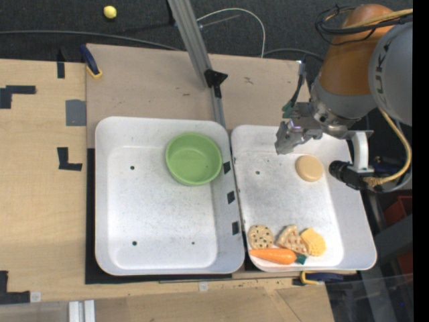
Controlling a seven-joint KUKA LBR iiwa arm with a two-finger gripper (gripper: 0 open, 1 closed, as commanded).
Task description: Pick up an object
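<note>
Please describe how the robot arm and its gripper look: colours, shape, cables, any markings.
The arm is rounded and grey, with a broad orange band above the wrist and dark letters on the grey shell. Black cables loop over the orange part; a yellow cable runs down the right side. The gripper is a small grey metal block.

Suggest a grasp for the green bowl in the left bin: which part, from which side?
Take the green bowl by its rim, coming straight down with one finger inside and one outside. It sits upright and open, apparently too wide to span. The near-left rim looks safest, since the far-right edge lies close to the left bin's wall. The gripper hovers over the right bin.
</note>
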